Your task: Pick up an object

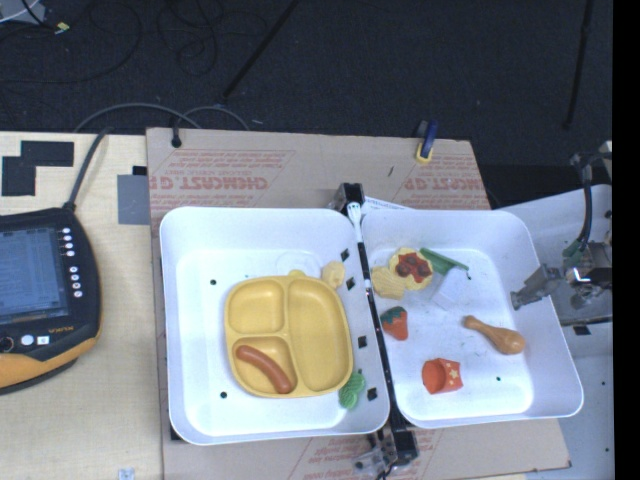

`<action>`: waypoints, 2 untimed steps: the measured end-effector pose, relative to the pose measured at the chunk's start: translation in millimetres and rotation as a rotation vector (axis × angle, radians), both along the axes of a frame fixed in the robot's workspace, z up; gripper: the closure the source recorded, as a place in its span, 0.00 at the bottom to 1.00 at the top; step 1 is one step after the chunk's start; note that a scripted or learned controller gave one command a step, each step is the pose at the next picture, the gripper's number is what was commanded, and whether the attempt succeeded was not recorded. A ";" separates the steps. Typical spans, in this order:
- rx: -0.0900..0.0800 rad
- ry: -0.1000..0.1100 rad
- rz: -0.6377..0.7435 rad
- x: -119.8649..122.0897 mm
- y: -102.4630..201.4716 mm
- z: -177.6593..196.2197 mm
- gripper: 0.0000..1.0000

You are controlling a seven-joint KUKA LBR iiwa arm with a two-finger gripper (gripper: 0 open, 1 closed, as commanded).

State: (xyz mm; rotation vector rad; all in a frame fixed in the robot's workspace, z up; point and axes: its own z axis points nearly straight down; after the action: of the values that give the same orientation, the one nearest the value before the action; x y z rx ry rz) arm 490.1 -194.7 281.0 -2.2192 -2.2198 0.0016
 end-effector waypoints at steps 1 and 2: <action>0.001 0.002 0.000 -0.3 -1.1 9.6 1.00; 0.003 0.003 0.007 -5.1 81.0 -5.2 1.00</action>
State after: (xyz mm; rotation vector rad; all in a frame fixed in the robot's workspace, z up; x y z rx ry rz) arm 485.1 -113.7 275.7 -2.2091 -2.2243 0.0018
